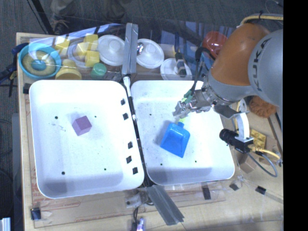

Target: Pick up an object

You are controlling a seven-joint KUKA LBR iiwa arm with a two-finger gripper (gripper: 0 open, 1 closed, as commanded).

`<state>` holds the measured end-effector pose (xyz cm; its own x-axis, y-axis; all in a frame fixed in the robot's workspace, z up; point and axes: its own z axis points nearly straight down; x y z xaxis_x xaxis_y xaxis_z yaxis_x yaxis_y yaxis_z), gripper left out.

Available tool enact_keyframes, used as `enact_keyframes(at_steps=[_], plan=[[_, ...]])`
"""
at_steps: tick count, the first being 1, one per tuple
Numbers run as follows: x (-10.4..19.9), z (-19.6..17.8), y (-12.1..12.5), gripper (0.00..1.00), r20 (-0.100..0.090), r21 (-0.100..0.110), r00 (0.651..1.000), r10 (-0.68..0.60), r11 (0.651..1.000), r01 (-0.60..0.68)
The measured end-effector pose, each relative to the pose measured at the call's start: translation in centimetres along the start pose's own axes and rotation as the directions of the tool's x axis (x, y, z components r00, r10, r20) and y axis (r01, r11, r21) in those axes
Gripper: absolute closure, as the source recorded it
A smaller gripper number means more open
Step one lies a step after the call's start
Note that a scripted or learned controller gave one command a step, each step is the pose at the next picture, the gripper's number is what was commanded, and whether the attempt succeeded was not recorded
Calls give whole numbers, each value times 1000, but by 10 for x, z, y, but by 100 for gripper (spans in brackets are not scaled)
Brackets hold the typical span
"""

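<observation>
Blue scoop (174, 138) lies in right bin (216, 170), just below gripper (185, 108); gripper state unclear.

A blue scoop (174, 138) and a purple cube (82, 125) lie in white bins (48, 177) (dark-speckled).

Dark carpet floor (159, 4); wooden bench (250, 211); cluttered cups, lids (111, 49) behind bins.

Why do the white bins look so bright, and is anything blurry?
In the camera view, light washes out the left bin and right bin, hiding detail; the purple cube and blue scoop cast soft shadows; the gripper looks slightly blurred.
</observation>
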<state>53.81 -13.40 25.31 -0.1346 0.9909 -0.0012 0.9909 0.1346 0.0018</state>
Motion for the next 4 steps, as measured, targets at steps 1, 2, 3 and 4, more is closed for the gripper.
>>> enact_keyframes(at_steps=[1,2,3,4], plan=[[0,0,0,0,0,1,1000,0,1000,0],[-30,111,-24,0,-2,7,996,90,996,-90],[-28,161,-37,0,-2,4,998,67,998,-67],[-29,151,-36,100,-2,4,998,63,998,-63]])
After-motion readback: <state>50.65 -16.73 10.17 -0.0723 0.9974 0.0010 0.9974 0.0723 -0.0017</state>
